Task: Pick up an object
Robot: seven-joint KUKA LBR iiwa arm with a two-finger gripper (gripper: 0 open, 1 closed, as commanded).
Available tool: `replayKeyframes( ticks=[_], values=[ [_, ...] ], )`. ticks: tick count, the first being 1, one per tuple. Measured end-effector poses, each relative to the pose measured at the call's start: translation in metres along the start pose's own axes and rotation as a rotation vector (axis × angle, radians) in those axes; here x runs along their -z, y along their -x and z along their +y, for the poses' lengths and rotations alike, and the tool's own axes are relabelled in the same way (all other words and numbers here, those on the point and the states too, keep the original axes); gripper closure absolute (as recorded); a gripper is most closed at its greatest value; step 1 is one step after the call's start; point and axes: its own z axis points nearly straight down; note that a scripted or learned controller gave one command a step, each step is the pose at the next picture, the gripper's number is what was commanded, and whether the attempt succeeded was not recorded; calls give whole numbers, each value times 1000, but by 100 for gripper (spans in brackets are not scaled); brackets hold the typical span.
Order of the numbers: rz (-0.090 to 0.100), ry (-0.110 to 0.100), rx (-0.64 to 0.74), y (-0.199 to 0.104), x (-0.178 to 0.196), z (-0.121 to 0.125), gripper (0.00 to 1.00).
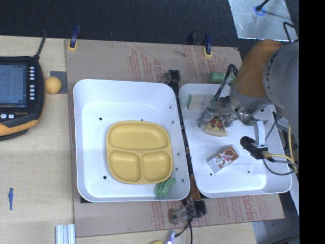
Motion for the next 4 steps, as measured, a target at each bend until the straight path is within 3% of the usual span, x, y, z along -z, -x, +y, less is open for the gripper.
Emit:
replayKeyframes(
  ticks=[1, 2, 3, 4],
  values=[
    [1, 2, 0, -8, 1, 38, 0],
    [1, 3, -1, 33, 63, 47, 0],
    [1, -1, 2, 6, -1, 29, 0],
    [1, 3, 1, -6, 1, 45, 0]
  ],
)
